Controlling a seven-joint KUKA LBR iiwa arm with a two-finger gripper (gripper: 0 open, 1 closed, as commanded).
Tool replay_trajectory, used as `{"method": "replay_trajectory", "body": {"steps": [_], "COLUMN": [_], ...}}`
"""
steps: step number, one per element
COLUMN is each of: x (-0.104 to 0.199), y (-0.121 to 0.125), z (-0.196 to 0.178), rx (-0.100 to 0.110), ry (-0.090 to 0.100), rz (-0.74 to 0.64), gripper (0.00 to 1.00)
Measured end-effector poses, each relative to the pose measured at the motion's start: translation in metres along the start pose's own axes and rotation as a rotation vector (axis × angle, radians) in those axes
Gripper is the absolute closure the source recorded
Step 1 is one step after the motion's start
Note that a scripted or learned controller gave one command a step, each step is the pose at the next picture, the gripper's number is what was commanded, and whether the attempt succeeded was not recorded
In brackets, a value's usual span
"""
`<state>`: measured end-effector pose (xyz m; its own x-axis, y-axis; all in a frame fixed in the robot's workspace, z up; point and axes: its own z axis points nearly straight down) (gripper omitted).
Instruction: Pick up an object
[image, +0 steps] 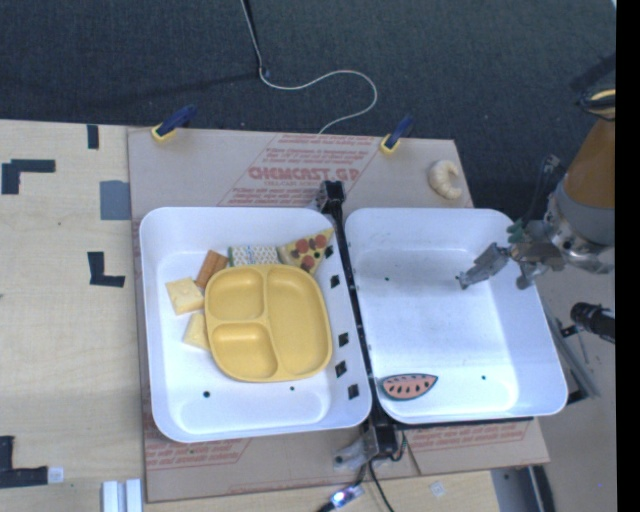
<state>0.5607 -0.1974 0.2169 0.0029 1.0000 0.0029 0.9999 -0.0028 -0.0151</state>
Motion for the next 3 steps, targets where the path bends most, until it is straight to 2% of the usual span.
{"method": "replay_trajectory", "body": {"steps": [1, 3], "x": [0.000, -0.003], "y": [0.003, 0.012], "z": [-0.008, 0.118], "rx": [-0.013, -0.009], "ry": [-0.003, -0.002], "rz": [-0.004, -0.005], "gripper": [0.00, 0.00]}}
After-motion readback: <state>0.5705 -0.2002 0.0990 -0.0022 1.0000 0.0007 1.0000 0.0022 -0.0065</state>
